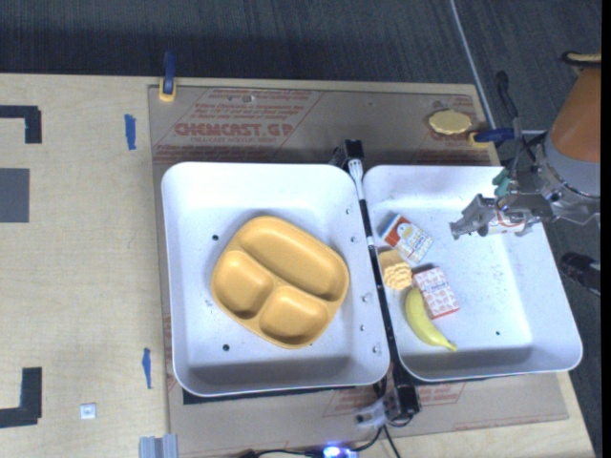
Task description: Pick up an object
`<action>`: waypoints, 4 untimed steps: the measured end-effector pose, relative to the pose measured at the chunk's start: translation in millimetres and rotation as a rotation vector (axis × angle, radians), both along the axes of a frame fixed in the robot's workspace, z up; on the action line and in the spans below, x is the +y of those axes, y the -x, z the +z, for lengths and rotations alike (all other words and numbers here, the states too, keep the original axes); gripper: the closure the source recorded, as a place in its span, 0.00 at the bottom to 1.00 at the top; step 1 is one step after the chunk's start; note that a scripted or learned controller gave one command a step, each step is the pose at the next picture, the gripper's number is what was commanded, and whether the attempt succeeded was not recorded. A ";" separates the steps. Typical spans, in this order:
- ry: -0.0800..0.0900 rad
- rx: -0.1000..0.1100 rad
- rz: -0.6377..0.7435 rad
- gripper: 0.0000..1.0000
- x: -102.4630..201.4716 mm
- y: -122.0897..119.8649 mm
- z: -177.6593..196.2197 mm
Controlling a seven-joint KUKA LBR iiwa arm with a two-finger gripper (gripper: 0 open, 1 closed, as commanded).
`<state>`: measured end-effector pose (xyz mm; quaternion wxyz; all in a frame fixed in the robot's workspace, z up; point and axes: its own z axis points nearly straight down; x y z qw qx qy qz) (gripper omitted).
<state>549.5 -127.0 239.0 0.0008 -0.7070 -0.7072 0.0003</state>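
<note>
Arm: we see it reaching in from the right, orange band at the frame edge, wrist angled down and leftward over the right bin (535,346). Gripper (470,223): hovering above the bin's upper part; fingers too blurred to tell, we think nothing sits between them. Right bin, left side: carton (408,239), waffle (396,275), red box (435,291), banana (426,321). Left bin (191,198): yellow tray (278,280).

Two white bins (181,256) side by side on brown board (286,122) marked with red lettering. Blue tape strips (130,132) on pale bench (76,256). Yellow-topped clamp (168,74) at board's far left corner.
</note>
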 end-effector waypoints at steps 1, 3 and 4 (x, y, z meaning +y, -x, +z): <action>0.002 -0.011 -0.001 0.00 0.2 9.8 -141.3; 0.001 -0.008 -0.001 1.00 22.1 60.4 -143.2; 0.001 -0.008 -0.001 0.00 22.1 60.4 -143.2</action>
